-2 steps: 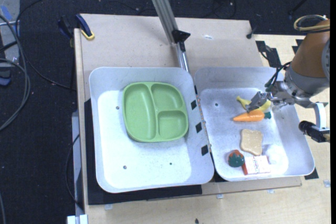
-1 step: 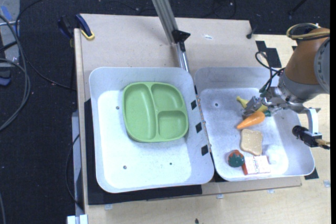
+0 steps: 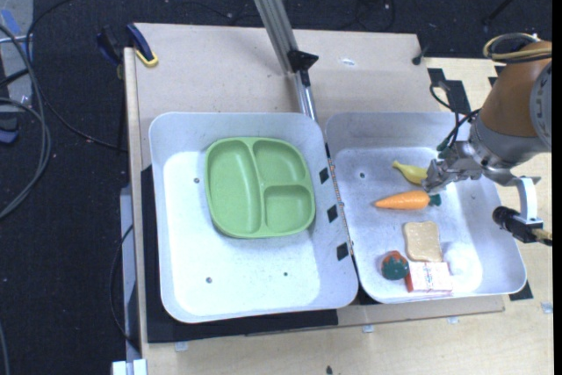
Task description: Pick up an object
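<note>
desk [image 3: 369, 66] under two bins | left bin [image 3: 176, 277]: green divided plate [image 3: 261, 187], well left of gripper | right bin [image 3: 492, 268]: gripper [image 3: 436, 176] low, carrot [image 3: 402, 201] just below-left, banana [image 3: 409, 172] beside it, toast slice [image 3: 422, 241] below | gripper grip: cannot tell

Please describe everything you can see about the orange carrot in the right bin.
The carrot is a smooth orange toy, probably plastic, lying flat in the right bin. Its pointed tip faces the left bin; its thick end with a bit of green lies under the gripper. A yellow banana lies just behind it. Whether the gripper touches it is unclear.
</note>
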Controlling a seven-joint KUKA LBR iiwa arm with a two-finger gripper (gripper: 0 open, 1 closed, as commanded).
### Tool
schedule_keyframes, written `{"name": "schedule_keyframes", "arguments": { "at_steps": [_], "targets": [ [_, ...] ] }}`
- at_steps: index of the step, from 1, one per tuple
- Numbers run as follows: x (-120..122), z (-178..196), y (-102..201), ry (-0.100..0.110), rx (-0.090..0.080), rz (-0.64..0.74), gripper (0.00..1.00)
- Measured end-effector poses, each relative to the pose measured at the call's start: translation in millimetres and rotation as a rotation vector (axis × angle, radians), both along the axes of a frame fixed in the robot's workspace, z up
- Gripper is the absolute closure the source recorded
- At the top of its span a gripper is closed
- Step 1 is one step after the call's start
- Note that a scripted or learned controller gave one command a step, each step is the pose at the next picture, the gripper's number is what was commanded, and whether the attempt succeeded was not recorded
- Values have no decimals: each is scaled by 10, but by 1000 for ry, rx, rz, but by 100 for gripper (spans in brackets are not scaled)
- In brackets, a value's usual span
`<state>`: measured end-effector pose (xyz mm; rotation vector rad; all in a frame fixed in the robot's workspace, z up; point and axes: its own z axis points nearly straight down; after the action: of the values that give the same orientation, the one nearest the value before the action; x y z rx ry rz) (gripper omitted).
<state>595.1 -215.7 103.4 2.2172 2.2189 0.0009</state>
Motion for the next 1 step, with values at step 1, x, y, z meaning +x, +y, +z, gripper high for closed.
{"name": "schedule_keyframes", "arguments": {
  "at_steps": [1],
  "targets": [
    [25, 643, -4, -3, 0, 1, 100]
  ]
}}
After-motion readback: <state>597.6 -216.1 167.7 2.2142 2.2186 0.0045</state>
